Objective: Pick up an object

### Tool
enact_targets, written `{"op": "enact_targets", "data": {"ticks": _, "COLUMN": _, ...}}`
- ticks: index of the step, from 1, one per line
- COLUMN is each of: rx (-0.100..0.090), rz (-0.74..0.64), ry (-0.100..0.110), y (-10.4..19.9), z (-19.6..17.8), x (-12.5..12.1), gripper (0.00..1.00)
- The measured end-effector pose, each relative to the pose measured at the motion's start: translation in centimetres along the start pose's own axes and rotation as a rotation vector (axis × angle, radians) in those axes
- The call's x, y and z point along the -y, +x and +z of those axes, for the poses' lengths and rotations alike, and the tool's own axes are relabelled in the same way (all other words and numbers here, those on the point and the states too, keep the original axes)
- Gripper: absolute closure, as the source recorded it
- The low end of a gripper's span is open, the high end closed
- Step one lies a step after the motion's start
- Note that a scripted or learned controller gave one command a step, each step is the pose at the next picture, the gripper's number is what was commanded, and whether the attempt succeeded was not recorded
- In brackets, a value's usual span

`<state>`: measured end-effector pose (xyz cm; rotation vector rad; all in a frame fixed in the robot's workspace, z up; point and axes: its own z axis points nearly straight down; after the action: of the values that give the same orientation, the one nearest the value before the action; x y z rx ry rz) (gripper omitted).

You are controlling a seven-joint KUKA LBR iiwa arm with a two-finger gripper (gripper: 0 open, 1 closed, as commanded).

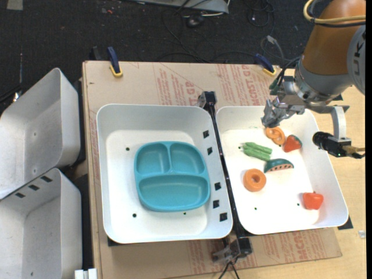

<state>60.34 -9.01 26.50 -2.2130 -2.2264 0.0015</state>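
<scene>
The right bin point(325, 214) holds several toy foods. A green bean pod point(257, 150) lies left of centre, with a watermelon slice point(279, 165) and an orange ring-shaped piece point(254, 179) below it. A red pepper-like piece point(313, 200) sits near the front right. At the back are an orange slice point(275, 135) and a red strawberry-like piece point(292, 143). My gripper point(271, 121) hangs over the back of this bin, just above and left of the orange slice. Nothing shows between its fingers.
The left bin point(110, 214) holds a teal divided plate point(172, 175). Two spare white bins point(35, 156) lie off the bench at the left. Clamps point(115, 62) grip the board's back edge. A black divider point(218, 156) runs between the bins.
</scene>
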Motion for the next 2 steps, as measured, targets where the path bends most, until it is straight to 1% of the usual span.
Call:
{"op": "enact_targets", "data": {"ticks": 1, "rx": 0.000, "rz": 0.000, "ry": 0.000, "y": 5.2, "z": -0.1, "x": 2.2, "gripper": 1.00}}
{"op": "enact_targets", "data": {"ticks": 2, "rx": 0.000, "rz": -0.002, "ry": 0.000, "y": 10.5, "z": 0.1, "x": 3.7, "gripper": 1.00}}
